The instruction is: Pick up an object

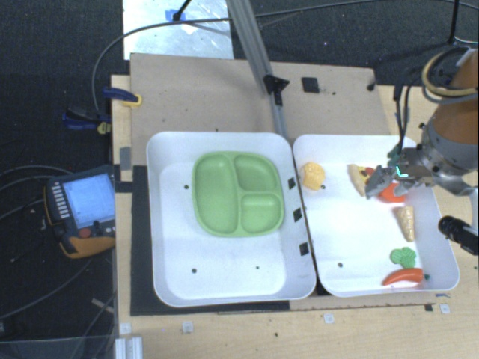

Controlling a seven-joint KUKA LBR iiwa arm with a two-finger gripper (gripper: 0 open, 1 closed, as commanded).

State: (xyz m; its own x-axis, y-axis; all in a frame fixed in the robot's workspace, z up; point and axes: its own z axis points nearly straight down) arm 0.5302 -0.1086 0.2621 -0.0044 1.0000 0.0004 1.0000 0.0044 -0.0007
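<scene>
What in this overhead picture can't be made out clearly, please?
- Gripper: camera view, too small and blurred to tell its state.
- Red object: camera view, partly covered by the gripper; identity unclear.
- Arm: camera view, cut off by the right edge.
- Pale object beside the gripper: too blurred to identify.

A pale green divided plate sits in the white left bin. In the white right bin lie a yellow lump, a tan cone-shaped piece, a green piece and an orange-red one. The grey gripper hangs over a red-orange item; the desk is brown.
</scene>
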